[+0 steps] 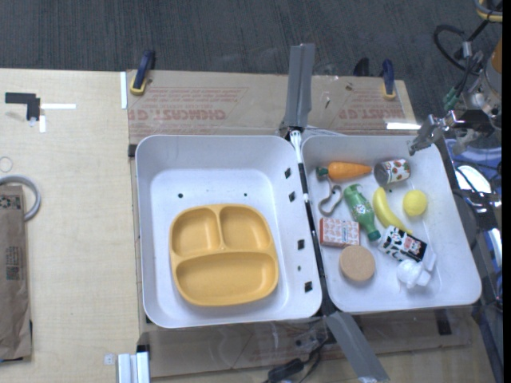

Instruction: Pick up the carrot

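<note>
Carrot (349, 169) lies at the right bin's (459, 290) back-left, just beside the small can (393, 171). Gripper (423, 138) at the rim; grip state unreadable. Approach across its middle, clear of the can.

Two white bins (152, 214) hold one yellow divided plate (224, 254), one carrot (349, 169), one banana (385, 209), one lemon (414, 203), one green bottle (361, 211), one can (393, 171), one round cookie (357, 263) and one small red carton (339, 231).
</note>
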Motion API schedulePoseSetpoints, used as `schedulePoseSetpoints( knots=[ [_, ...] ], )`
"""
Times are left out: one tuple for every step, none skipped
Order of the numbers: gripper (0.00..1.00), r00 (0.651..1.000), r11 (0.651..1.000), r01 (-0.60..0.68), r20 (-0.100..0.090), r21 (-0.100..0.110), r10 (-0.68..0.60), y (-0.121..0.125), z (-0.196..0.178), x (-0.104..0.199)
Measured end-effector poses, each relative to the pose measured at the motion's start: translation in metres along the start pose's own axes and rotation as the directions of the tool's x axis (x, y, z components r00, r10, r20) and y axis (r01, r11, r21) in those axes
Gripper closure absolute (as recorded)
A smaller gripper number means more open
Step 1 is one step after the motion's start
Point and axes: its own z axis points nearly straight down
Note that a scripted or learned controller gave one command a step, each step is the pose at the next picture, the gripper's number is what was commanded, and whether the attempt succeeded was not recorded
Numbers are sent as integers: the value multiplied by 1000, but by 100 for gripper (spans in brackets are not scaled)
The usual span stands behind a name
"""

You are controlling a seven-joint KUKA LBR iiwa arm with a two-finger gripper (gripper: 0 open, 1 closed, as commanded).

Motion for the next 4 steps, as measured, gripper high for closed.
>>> schedulePoseSetpoints(
  knots=[
    [0,967,967,255,0,-1,-255,-1,31,-2],
    [0,992,992,127,0,-1,-127,10,133,32],
    [0,994,994,113,0,-1,-113,-37,97,-2],
    [0,892,892,451,1,-3,-451,-75,81,-36]
  ],
)
